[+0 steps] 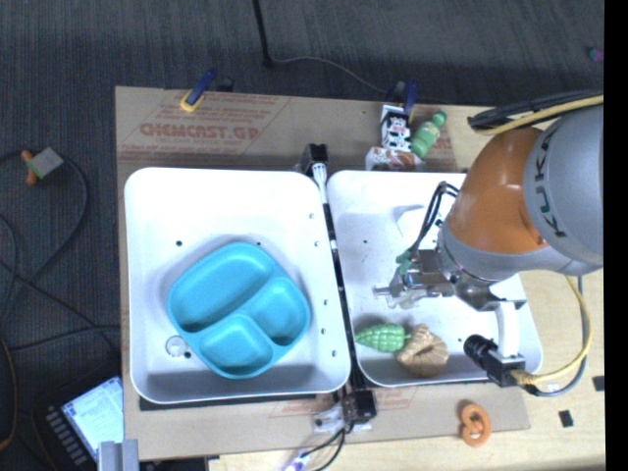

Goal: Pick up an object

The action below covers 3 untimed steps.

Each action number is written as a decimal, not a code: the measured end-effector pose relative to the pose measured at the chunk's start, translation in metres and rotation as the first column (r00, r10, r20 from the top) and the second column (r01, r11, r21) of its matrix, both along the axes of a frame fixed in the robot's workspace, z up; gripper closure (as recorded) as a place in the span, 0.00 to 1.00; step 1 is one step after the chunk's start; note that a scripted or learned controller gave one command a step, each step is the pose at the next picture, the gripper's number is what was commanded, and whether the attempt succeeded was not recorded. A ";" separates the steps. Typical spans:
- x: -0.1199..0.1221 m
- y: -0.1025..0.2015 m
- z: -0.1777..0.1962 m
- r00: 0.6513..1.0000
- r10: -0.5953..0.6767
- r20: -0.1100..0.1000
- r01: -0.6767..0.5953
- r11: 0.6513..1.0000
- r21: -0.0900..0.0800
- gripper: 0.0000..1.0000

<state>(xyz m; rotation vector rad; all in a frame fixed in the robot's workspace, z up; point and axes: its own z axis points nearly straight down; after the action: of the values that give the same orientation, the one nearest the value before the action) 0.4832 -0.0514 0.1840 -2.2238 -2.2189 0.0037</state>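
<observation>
Overhead, two shallow white bins sit side by side on a brown cardboard-topped bench. Nearly filling the floor of the left bin is a blue divided tray, angled with its three compartments facing up; a small clear ring-like item lies just beside the tray's lower left corner, though it is too faint to identify. Along the near wall of the right bin rest a green knobbly toy and, touching its right end, a tan lumpy object. Reaching in from the right, the grey arm with its orange band hangs over the right bin, and its gripper points left toward the bin's middle, just above the green toy and apart from it. Whether the metal fingers are spread or closed cannot be told from this angle, and nothing visible sits between them. Behind the bins, on the cardboard, stand a small printed carton and a green figure side by side. An orange ring lies on the bench in front of the right bin.
</observation>
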 end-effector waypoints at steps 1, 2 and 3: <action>0.000 -0.005 0.000 1.000 0.002 0.000 -0.002 1.000 0.001 1.00; 0.001 0.006 0.012 1.000 0.003 0.001 -0.003 1.000 0.001 1.00; 0.000 0.003 0.000 1.000 0.002 -0.001 -0.002 1.000 0.001 1.00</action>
<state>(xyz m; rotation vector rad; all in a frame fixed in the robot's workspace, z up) 0.4831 -0.0487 0.1839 -2.2208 -2.2201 0.0036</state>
